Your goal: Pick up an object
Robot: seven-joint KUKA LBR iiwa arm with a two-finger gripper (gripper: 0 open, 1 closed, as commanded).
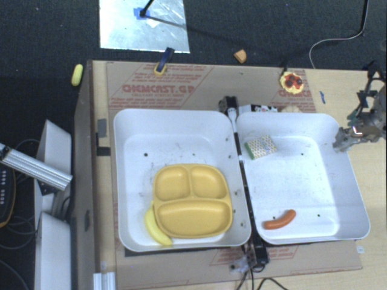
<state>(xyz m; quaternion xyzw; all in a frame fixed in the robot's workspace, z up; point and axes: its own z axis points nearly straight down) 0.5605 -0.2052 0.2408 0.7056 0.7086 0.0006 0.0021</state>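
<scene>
The gripper (349, 136), its grip impossible to judge from here, sits at the right bin's (314, 122) three o'clock rim with nothing lifted yet, the sponge (260, 146) at eleven o'clock, the sausage (279, 219) at six, untouched.

**Two bins, gripper at right bin's rim**

Right bin (338, 180): sausage (279, 219) near its front wall, patterned sponge (260, 146) toward its back left. Gripper (349, 135) beside its back right rim. Yellow divided plate (192, 199) and banana (155, 225) in left bin (136, 162) next to it.
</scene>
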